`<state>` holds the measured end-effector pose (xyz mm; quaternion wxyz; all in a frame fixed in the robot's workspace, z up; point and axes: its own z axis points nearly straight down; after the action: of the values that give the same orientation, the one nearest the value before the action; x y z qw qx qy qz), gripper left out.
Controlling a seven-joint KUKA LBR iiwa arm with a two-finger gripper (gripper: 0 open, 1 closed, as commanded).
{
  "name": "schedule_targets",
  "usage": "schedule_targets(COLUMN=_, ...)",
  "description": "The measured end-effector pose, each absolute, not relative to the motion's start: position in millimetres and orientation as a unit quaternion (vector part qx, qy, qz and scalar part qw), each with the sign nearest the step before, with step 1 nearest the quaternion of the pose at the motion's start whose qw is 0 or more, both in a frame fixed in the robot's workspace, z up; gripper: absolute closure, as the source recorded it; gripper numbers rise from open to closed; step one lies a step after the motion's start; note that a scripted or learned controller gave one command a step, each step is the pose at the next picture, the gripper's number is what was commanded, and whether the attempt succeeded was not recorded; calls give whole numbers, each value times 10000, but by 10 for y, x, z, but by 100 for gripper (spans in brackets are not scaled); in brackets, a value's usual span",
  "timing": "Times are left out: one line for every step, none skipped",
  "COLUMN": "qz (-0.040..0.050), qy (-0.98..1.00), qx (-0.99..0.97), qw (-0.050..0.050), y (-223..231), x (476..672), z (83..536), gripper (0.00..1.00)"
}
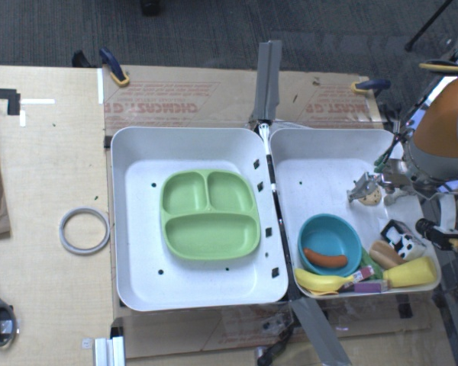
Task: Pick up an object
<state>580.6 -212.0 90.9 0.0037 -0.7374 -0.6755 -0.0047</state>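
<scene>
Grey metal end effector (366, 189) is hovering low in the right bin (320, 158), right of centre, around a small tan object (372, 197); I cannot tell its state. Remaining toys are crowding the bin's lower right corner, probably harder to isolate.

The arm (441, 128) rises over the right bin's (320, 166) far right wall as a rounded bulk, its broad band bright orange above a paler grey shell. Beneath that, closer to the bin's wall, sits a cluster of grey and black fittings with a white block among them. Thin dark cables run down alongside the orange band, one with a short green stretch. The gripper (364, 190), over the bin's floor, is small, metallic grey and angular.
</scene>
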Motion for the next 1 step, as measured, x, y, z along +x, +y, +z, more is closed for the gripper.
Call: schedule_targets(qz=-12, qy=-6631, qx=-7485, qw=46, y=-2079, x=6129, z=885, gripper=0)
